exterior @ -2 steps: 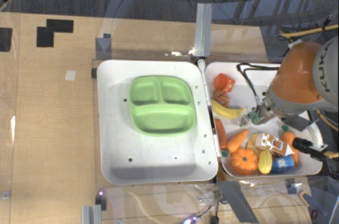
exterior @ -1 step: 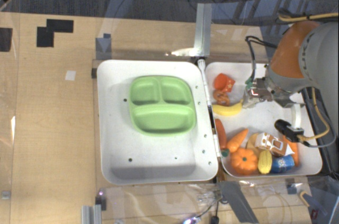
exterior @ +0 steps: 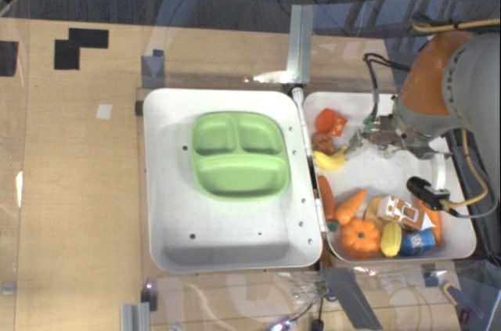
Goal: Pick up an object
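- We see the hand (exterior: 362, 140) low over the upper part of the right bin (exterior: 466, 242), pointing left, but we cannot tell its state from this view.
- We see nothing gripped in it.
- Just left of the hand lies a banana (exterior: 329, 160), and above that a red pepper (exterior: 330, 121) near the bin's top left corner.
- Lower in the same bin we find a carrot (exterior: 349, 206), a pumpkin (exterior: 360, 237), a corn cob (exterior: 391, 239), a small carton (exterior: 395, 210) and a blue item (exterior: 420, 241), crowded together along the bottom edge.
- A red strip (exterior: 326, 196) lies against the bin's left wall.
- The grey arm (exterior: 458, 87), with its orange band, enters from the right above the bin.
- The left bin (exterior: 168, 196) holds a green divided tray (exterior: 239, 155), well apart from the hand.
- Both bins rest on the wooden counter (exterior: 70, 188).
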`<state>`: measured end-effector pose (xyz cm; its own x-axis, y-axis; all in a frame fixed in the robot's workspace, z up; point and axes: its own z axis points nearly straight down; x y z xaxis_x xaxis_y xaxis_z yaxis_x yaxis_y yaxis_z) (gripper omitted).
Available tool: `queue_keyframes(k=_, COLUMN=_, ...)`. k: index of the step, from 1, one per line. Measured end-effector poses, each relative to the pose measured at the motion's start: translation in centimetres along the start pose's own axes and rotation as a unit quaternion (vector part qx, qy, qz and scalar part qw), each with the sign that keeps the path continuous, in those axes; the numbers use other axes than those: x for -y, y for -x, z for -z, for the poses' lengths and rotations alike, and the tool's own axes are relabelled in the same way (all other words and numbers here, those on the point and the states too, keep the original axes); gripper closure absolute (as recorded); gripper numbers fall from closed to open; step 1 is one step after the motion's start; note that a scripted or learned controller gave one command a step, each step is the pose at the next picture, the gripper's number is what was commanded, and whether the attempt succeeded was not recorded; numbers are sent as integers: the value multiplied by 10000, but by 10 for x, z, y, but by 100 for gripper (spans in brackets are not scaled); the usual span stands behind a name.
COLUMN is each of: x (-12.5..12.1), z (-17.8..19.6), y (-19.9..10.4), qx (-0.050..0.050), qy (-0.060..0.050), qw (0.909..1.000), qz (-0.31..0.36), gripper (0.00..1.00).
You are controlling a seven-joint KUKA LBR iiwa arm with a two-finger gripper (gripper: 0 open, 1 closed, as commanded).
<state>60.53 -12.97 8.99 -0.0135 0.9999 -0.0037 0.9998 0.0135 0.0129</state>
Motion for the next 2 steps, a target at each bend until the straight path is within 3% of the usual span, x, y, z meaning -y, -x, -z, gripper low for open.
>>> queue_keyframes(k=1, x=71, z=2, y=29, qx=5, qy=11, qw=9905, qz=1375, gripper=0)
queue_keyframes(k=2, x=-12, z=-1, y=-10, qx=-11, qy=4, qw=9979, qz=655, gripper=0)
